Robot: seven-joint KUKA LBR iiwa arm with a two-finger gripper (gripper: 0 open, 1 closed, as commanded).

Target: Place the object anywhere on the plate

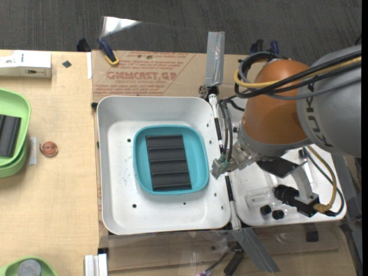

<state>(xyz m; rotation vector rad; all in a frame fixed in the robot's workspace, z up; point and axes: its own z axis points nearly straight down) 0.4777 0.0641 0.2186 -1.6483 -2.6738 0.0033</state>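
plate (pixel 171 161): teal, rounded-square, flat, mid left bin | object (pixel 168 163): dark ribbed block, lying on plate

You get bright, even overhead light; the white bin (pixel 164 111) is nearly washed out. Soft shadow lies inside its left wall. Beyond its far rim, clear tape (pixel 118 25) glares. Focus holds throughout.

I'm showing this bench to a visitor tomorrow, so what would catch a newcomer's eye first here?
First, the big orange band on the grey arm, looming over the right bin. Next, the teal plate in the middle of the left bin, with a dark ribbed object lying on it. A green dish sits at the far left edge of the bench.
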